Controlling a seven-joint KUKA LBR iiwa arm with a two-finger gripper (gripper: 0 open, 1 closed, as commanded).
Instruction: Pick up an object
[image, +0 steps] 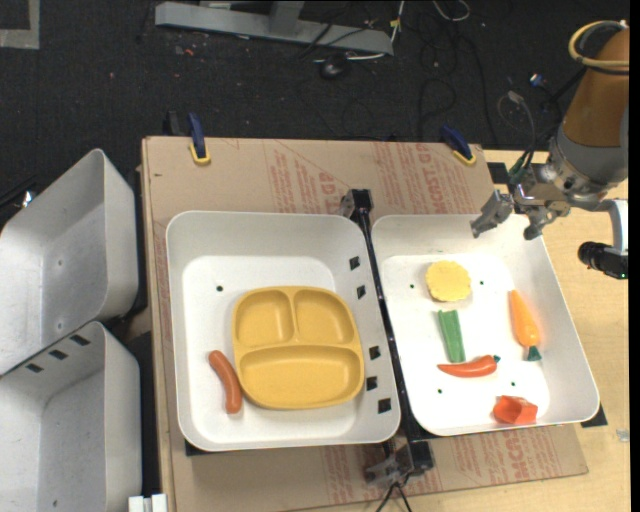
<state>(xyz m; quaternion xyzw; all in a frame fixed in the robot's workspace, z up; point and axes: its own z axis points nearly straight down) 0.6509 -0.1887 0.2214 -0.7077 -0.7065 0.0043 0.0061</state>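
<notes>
Red block (514, 408) at right bin's (570, 330) near edge; hand (512, 217) wide, unladen, above far rim, arm upright.

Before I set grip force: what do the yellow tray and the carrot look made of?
Yellow tray: probably hard moulded plastic, with a smooth, faintly glossy, uniform colour. Carrot: likely plastic toy food, evenly orange and smooth; rubber is possible.

I count two white bins on my table: the left bin (190, 300) and the right bin (560, 400). The left one holds one yellow divided plate (297, 346) and one sausage (226, 380). The right one holds five things: one yellow round piece (449, 281), one green strip (451, 335), one red chili pepper (468, 367), one carrot (524, 320) and one small orange-red piece (514, 409).
</notes>
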